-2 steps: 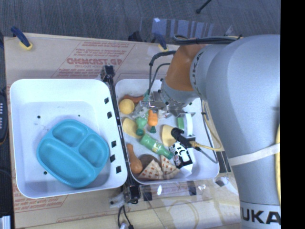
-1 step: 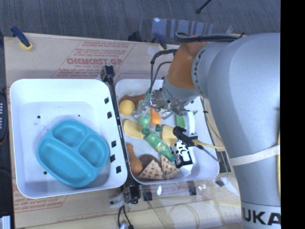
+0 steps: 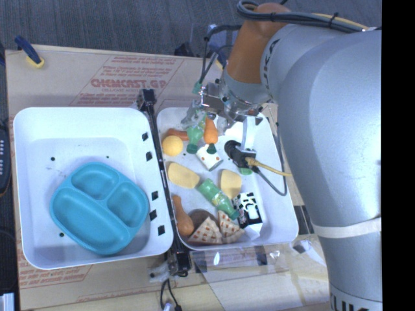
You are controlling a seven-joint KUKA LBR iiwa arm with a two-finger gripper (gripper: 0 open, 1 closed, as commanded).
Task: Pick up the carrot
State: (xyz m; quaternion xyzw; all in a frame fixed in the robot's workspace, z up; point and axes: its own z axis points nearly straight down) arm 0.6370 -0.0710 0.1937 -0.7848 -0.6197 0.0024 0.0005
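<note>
Carrot (image 3: 211,132) first: I read it as the small bright orange taper at the far end of the right bin (image 3: 285,199), standing nearly on end directly under the gripper (image 3: 206,116), which sits so close above it that I cannot tell whether it is open or closed, or whether it has the carrot at all. It looks like a light, hard plastic toy, smooth and slippery, and the taper would let it squirt out, so I would grip across the thicker upper half. Clutter is tight around it: a green piece (image 3: 192,148) and a yellow ball (image 3: 172,146) just beside it on the left, and a white block (image 3: 209,157) touching or nearly touching its lower end. Nearer me lie two yellow wedges (image 3: 183,175), a green bottle (image 3: 216,196), pizza slices (image 3: 206,230) and an orange-brown stick (image 3: 183,216) I might mistake for the target. A blue divided plate (image 3: 100,206) sits in the left bin (image 3: 26,173), well apart
</note>
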